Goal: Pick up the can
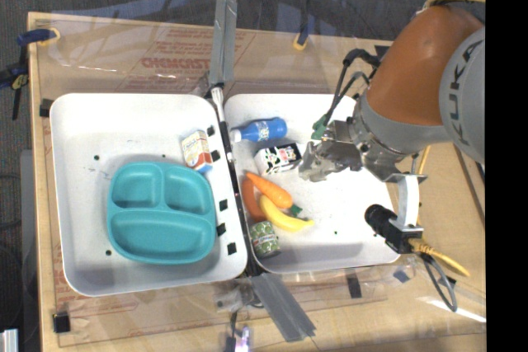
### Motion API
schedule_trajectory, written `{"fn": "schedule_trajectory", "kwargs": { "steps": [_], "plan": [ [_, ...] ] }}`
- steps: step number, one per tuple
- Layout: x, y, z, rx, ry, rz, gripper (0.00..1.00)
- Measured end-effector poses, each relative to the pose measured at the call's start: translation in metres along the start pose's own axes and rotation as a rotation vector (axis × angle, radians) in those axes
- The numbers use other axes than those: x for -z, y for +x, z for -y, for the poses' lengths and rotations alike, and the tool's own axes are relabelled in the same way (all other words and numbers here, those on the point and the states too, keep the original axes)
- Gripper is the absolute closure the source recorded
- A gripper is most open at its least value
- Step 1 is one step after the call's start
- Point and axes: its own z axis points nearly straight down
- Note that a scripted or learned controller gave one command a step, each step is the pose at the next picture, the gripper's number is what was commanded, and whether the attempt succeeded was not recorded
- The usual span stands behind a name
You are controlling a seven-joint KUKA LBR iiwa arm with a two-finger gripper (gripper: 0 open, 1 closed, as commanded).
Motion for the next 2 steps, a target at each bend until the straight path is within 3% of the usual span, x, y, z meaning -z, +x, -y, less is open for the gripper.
{"fn": "schedule_trajectory", "kwargs": {
  "steps": [1, 2],
  "plan": [
    [-0.118, -0.003, 0.002, 0.137, 0.008, -0.001, 1.0],
    [-0.123, -0.055, -0.06, 0.052, 0.006, -0.001, 1.0]
  ]
}}
